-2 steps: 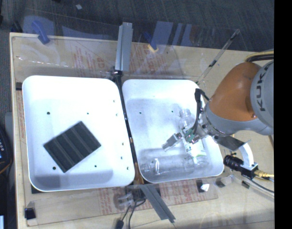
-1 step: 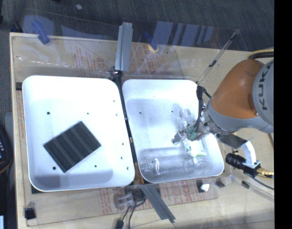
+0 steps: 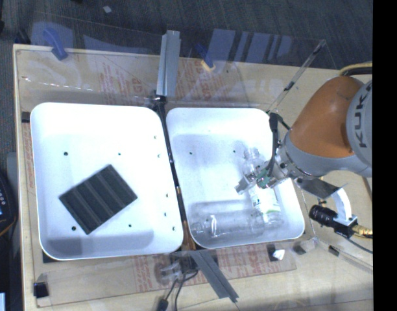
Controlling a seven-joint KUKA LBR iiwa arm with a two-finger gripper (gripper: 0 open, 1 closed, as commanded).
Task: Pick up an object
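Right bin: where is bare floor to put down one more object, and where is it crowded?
In the right bin, the free patch is the upper left floor, bordered by the divider wall and the far rim. The near edge is taken by a lying clear bottle; the right side is crowded by another clear bottle and the gripper.

Wooden bench (image 3: 88,76) carrying 2 white bins.
Left bin (image 3: 43,118) and right bin (image 3: 205,118) sit side by side, touching at center.
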